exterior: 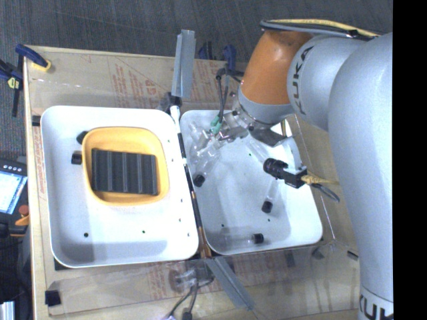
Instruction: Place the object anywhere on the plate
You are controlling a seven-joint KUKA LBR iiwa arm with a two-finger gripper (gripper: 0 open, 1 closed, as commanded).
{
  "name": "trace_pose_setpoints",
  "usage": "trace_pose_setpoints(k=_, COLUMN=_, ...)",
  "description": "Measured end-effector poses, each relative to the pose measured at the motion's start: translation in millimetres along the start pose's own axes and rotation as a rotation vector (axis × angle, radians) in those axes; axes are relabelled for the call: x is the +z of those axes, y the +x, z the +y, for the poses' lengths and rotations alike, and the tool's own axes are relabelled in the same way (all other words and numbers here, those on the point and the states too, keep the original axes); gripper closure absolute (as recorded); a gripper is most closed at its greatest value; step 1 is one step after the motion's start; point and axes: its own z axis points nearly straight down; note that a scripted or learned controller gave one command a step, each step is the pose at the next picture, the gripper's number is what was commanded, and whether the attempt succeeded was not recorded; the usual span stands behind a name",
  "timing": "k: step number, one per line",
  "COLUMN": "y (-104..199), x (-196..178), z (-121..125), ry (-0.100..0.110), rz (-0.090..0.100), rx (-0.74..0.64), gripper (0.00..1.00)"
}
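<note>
The little black block (198, 179) sat in the right bin (233, 189) near the gripper (204, 144), which might be open or closed, and looked light, hard, easy to pinch by its sides.

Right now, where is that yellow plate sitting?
The yellow plate lies in the left white bin, toward its upper middle, carrying a dark ribbed block. The gripper is over the right bin.
</note>
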Motion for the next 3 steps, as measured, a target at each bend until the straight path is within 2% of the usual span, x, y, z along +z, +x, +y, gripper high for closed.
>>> trace_pose_setpoints(k=1, y=61.4, x=-0.3, z=26.1, ry=-0.001, rz=-0.001, rx=-0.085, gripper=1.00)
trace_pose_setpoints(k=2, y=81.6, x=0.1, z=13.3, ry=0.001, rz=-0.001, rx=-0.292, gripper=1.00)
trace_pose_setpoints(k=3, y=81.2, x=0.0, z=13.2, ry=0.000, rz=-0.001, rx=-0.292, gripper=0.00)
